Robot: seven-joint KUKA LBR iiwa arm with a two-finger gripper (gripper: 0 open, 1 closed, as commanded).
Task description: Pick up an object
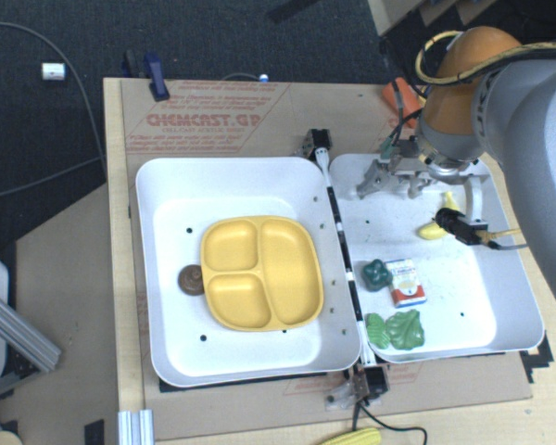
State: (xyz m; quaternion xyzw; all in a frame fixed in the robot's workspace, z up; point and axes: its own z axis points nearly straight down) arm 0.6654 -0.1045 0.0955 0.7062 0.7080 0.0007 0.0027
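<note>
At the near edge of the right bin [500, 327] lies a light green leafy piece [396, 330], and just beyond it sit a dark green pepper-shaped toy [377, 274] and, touching its right side, a small red and white carton [407, 283]. In the left bin [167, 248] a yellow divided plate [261, 273] rests near the middle, with a small brown round object [191, 280] tucked against its left rim. Farther back in the right bin, a yellow banana-like piece [433, 231] lies toward the right side, next to a black fitting with a cable. Beyond that, at the far end of the right bin, the gripper [395, 181] hangs low over the white floor. The grey arm comes in from the upper right, its orange band [463, 77] above the wrist, pointing the tool downward. The metal fingers look spread apart with nothing between them, well apart from the toys nearer the front.
</note>
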